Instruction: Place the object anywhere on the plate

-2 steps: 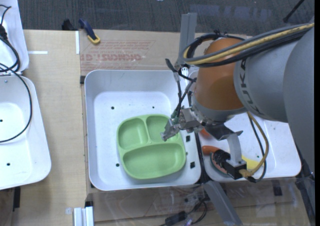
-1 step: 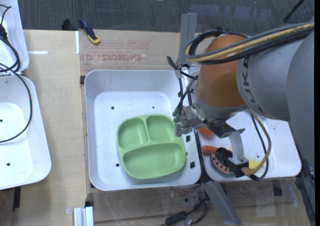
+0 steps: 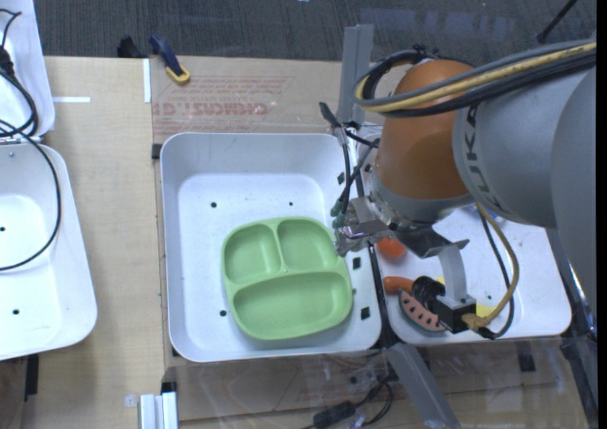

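A green plate (image 3: 285,277) with three compartments lies in the left bin (image 3: 190,228), toward its front right. My gripper (image 3: 349,231) hangs under the orange-banded wrist, over the wall between the two bins, just beside the plate's right rim. In the right bin (image 3: 531,313) lie small toy foods: a red-orange piece (image 3: 391,249) just right of the gripper, an orange carrot-like piece (image 3: 397,283), a watermelon slice (image 3: 422,311) and a yellow piece (image 3: 485,309). The arm hides most of that bin.
The big grey arm (image 3: 512,133) covers the right side of the view. A second white tray (image 3: 38,256) with black cables lies at the far left. A blue and yellow clamp (image 3: 169,61) rests on the cardboard behind the bins.
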